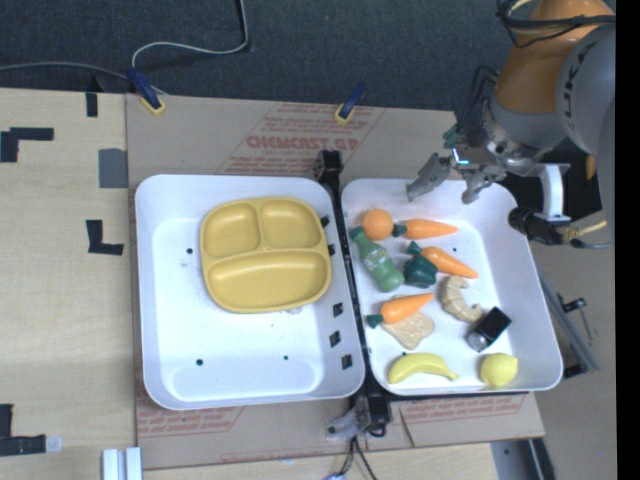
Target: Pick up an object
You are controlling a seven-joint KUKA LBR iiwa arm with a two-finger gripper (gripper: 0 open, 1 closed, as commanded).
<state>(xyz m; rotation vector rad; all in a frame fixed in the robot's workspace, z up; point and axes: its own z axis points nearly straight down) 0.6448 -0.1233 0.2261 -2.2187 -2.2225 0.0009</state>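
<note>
At the near edge of the right bin (545,353) a banana (421,369) and a lemon (499,369) are seen. Farther in, toward the far edge, a carrot (431,230) is laid with its long axis running left to right, an orange (377,224) just beside its green end. Above the far edge the gripper (448,182) is held spread and empty. The carrot is judged the nearest pick: it lies just nearward of the fingers, slightly left.
</note>
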